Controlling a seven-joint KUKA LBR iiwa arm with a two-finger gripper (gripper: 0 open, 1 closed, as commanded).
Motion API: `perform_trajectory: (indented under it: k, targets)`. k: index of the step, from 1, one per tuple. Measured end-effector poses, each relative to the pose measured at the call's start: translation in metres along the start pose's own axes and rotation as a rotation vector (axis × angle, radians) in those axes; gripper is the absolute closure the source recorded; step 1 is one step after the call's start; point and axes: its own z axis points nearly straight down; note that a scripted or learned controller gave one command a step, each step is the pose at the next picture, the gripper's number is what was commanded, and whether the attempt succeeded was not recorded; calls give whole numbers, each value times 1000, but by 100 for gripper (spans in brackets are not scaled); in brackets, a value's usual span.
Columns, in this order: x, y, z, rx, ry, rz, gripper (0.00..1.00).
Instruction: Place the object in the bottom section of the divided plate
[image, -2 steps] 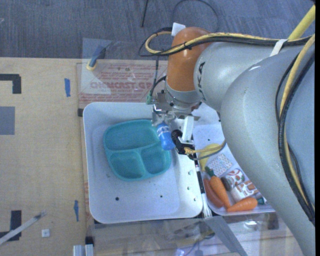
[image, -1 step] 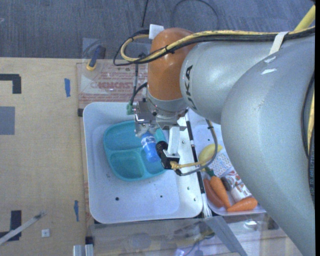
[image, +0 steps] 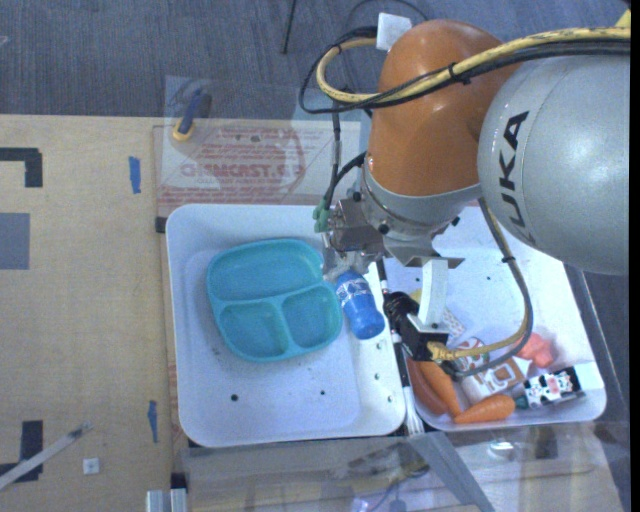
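The big grey/orange arm (image: 470, 130) hides most of the right bin (image: 585, 395), and its wrist covers the claw (image: 352, 262), so can't tell if it's open or gripping anything. Left bin (image: 280, 410) has the teal divided plate (image: 272, 298). The blue bottle (image: 360, 307) sits just under the claw, touching the plate's right rim, not in any section. Carrots (image: 450, 395) etc half hidden on the right.

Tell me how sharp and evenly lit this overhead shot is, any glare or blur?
Camera view: soft, even light; the teal divided plate and blue bottle look sharp, the near arm slightly soft with a bright sheen on its orange band, and the right bin is nearly washed out.
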Motion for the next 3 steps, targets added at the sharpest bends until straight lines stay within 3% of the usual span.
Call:
perform_trajectory:
  k: [1,2,3]
  targets:
    - [25,58,13,-2,0,20,100]
    - [12,104,112,2,1,-18,100]
    - [12,104,112,1,1,-18,0]
